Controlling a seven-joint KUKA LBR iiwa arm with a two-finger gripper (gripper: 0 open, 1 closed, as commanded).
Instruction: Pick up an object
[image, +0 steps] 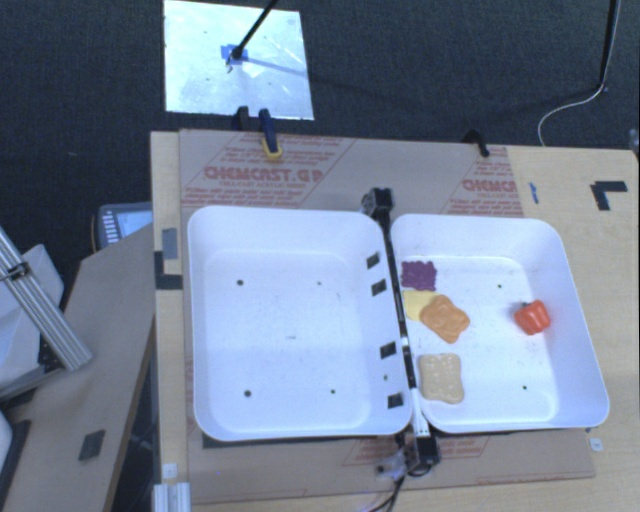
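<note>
The right bin (570, 300) holds several small items. A purple bumpy piece (419, 274) lies near its left wall. Just below it sit a yellow piece (411, 304) and an orange waffle-like piece (445, 318) that partly overlaps it. A tan bread-shaped piece (441, 378) lies nearer the front. A red-orange pepper-like toy (532, 317) sits apart toward the right side.
The left bin (285, 325) stands beside the right one, joined by black clips along the shared wall. Both rest on a cardboard sheet (330, 170) on the bench. A shiny metal plate (237, 60) lies on the dark floor behind.
</note>
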